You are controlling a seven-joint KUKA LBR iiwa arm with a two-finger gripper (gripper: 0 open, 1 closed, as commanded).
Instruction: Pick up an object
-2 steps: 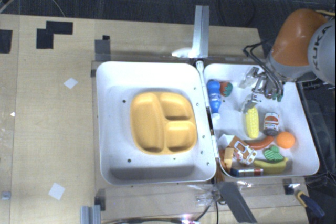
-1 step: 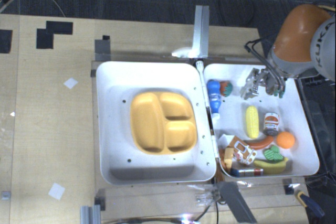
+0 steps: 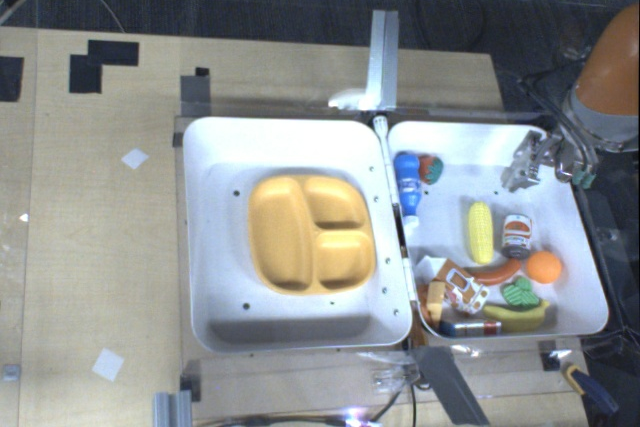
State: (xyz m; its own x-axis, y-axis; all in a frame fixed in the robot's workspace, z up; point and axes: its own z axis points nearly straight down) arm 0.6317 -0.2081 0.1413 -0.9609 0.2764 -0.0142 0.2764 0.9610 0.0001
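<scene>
The right bin (image 3: 460,140) holds several toy foods: a blue bottle (image 3: 406,181) at its left wall, a corn cob (image 3: 481,230), a small can (image 3: 516,234), an orange (image 3: 544,267), a red sausage (image 3: 492,272), a banana (image 3: 517,314) and a green piece (image 3: 519,293). My gripper (image 3: 528,163) hangs over the bin's far right corner, above and to the right of the corn cob. Nothing is seen between its fingers.
The left bin (image 3: 210,215) carries a yellow divided tray (image 3: 309,232). A metal post (image 3: 383,55) stands behind the gap between the bins. The orange-banded arm (image 3: 608,75) enters from the upper right. Black marks (image 3: 100,63) lie on the bench at the far left.
</scene>
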